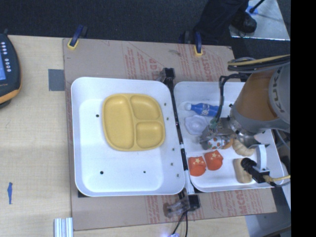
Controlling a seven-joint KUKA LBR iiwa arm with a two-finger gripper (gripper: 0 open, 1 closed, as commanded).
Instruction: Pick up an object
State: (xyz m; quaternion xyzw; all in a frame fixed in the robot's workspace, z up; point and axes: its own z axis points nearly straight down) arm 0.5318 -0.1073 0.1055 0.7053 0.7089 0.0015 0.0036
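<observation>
Camera view: arm (259, 100) reaches from 3 o'clock into right bin (207, 184), gripper (215, 137) grip unclear, over bottle (201, 108) lying 9-to-3, cap toward 9.

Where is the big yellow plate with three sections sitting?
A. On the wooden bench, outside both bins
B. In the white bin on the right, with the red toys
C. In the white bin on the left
C: the yellow plastic plate with three sections lies flat inside the left shallow white bin, apart from the red toys in the right shallow white bin.
</observation>
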